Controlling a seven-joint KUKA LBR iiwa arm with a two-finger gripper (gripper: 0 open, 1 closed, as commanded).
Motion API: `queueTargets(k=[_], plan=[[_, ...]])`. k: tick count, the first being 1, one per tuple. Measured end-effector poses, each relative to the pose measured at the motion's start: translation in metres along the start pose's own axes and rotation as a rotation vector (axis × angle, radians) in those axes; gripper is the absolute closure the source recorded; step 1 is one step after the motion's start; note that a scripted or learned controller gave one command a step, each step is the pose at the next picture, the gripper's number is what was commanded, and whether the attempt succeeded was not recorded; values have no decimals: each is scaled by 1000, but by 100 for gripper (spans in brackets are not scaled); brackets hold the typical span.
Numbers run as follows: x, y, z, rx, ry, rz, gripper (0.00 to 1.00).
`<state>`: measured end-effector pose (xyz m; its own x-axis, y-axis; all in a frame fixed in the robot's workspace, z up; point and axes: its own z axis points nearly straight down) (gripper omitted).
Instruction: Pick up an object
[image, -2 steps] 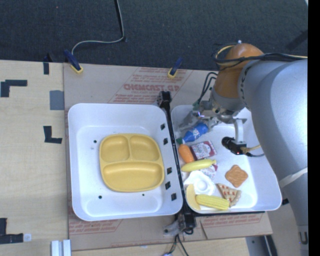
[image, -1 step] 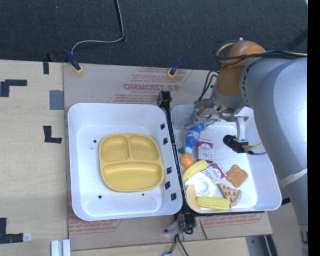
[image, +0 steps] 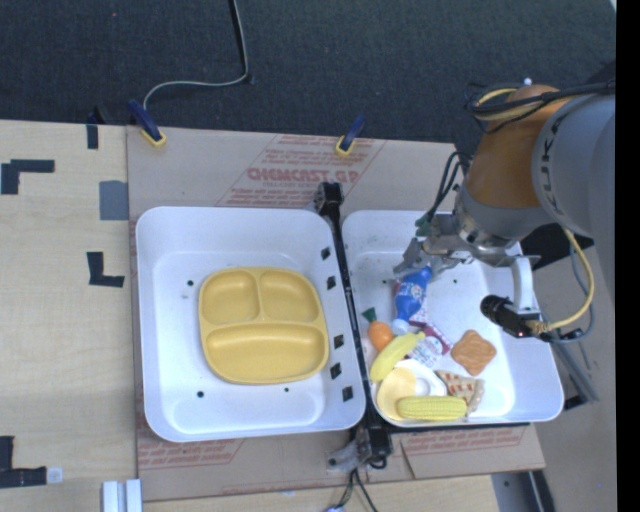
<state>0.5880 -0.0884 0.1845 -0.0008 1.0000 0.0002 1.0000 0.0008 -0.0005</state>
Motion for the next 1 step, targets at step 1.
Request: queueTargets(k=[1], plan=[[16, -58, -59, 0, 1, 0, 100]])
